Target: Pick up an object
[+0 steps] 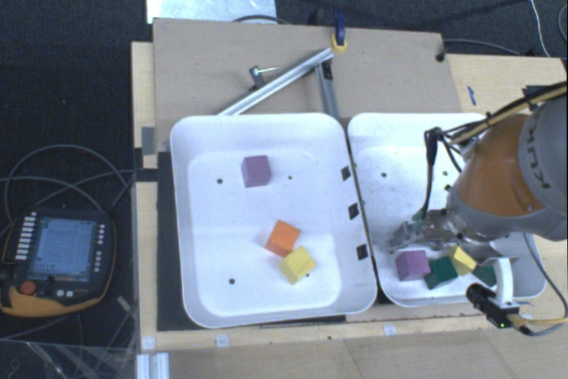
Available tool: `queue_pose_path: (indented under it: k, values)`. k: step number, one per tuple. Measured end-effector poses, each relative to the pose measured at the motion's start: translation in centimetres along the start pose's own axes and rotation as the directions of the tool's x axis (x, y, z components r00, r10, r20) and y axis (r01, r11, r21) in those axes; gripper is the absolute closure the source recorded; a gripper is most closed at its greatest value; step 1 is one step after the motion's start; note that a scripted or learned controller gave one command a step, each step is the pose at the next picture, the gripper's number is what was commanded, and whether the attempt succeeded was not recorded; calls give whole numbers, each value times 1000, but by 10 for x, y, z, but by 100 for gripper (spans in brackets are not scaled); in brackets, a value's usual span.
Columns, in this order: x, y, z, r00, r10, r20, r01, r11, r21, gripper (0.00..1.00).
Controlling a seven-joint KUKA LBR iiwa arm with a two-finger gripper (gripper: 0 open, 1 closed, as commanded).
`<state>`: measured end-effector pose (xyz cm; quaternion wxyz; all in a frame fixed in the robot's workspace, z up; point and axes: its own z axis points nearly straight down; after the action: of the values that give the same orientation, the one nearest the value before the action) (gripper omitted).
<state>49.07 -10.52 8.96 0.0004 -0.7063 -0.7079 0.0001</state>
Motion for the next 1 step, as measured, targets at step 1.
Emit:
queue_pose_path:
  k: [1]
  values:
    - [0,1,-11,1000,-2,0,2,1000,-3,100]
